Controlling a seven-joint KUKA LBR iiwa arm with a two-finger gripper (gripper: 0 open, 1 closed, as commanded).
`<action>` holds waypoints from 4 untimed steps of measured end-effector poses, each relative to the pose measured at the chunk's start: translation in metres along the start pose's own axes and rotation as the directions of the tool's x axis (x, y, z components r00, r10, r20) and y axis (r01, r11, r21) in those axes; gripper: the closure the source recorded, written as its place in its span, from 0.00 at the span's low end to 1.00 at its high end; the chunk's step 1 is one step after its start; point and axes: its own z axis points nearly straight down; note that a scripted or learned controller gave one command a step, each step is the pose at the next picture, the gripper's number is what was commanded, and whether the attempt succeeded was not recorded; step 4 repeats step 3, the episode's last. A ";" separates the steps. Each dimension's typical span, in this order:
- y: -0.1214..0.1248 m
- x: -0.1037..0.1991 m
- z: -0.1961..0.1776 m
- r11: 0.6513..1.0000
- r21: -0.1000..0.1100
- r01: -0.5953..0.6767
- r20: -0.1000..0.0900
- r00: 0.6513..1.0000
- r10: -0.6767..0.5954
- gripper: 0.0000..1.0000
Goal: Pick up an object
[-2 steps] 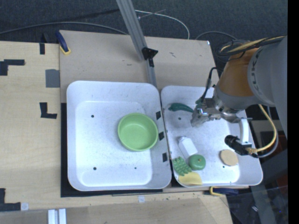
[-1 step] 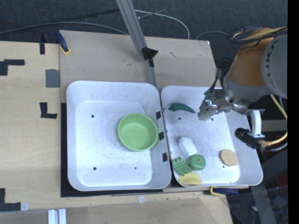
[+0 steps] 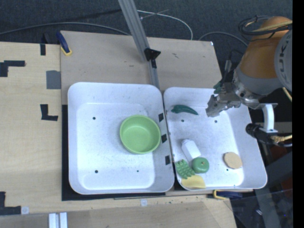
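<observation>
gripper (image 3: 214, 109) hovers near a curved dark-green piece (image 3: 184, 109), perhaps plastic; its grasp state cannot be told.

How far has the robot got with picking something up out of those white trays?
Nothing looks picked up yet. The gripper hangs over the far end of the right bin, near the dark green piece, with nothing visible between its fingers. The white cylinder, green round piece, tan disc and yellow piece lie on the bin floor, and the green bowl sits in the left bin. Descending, gripping and lifting all remain.
</observation>
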 end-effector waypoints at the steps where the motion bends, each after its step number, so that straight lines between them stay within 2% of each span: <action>1: 0.009 0.052 -0.006 1.000 0.004 0.005 -0.003 1.000 -0.005 1.00; 2: 0.004 0.105 0.005 1.000 0.006 0.005 -0.002 1.000 -0.005 1.00; 3: 0.014 0.164 0.017 1.000 0.006 0.006 -0.002 1.000 -0.006 1.00; 4: 0.014 0.164 0.017 1.000 0.006 0.006 -0.002 1.000 -0.006 1.00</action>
